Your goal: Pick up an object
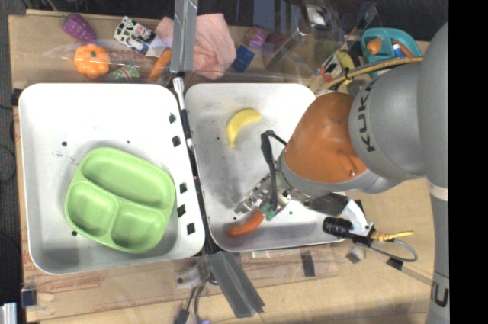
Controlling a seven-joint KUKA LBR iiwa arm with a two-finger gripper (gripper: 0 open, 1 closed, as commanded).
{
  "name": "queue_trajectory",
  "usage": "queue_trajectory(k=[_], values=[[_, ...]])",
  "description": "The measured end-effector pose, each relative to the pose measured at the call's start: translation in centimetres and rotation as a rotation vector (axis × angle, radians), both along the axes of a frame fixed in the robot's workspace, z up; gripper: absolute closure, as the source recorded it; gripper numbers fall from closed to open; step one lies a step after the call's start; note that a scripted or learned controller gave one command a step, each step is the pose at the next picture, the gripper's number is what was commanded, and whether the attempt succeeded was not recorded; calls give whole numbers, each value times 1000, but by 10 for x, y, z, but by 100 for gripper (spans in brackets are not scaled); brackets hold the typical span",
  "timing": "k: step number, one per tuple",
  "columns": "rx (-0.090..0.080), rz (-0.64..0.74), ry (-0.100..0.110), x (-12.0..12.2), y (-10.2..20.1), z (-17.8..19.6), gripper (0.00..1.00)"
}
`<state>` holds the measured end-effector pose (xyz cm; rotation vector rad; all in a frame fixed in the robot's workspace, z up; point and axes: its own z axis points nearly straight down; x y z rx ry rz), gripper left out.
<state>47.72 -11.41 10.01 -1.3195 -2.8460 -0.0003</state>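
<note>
My gripper (260,206) is low in the right bin (216,171), near its front wall, under the orange wrist. An orange-red carrot-like toy (242,226) lies on the bin floor just in front of and below the gripper tip, touching or nearly touching it. I cannot see the toy held between anything. A yellow banana (241,123) lies further back in the same bin, apart from the gripper.
The left bin (46,124) holds a green divided plate (122,197). Behind the bins lie an orange pumpkin toy (91,60), a purple toy (78,27), a pink cloth (207,42) and a blue block (244,58). The arm's bulk covers the right bin's right half.
</note>
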Motion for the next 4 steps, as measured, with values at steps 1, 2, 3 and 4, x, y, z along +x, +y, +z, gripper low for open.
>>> queue_trajectory(k=[1,2,3,4], values=[[0,0,0,0,0,0,0],[0,5,0,1,0,10,100],[-3,45,-9,64,26,262,100],[-3,46,-8,64,26,262,0]])
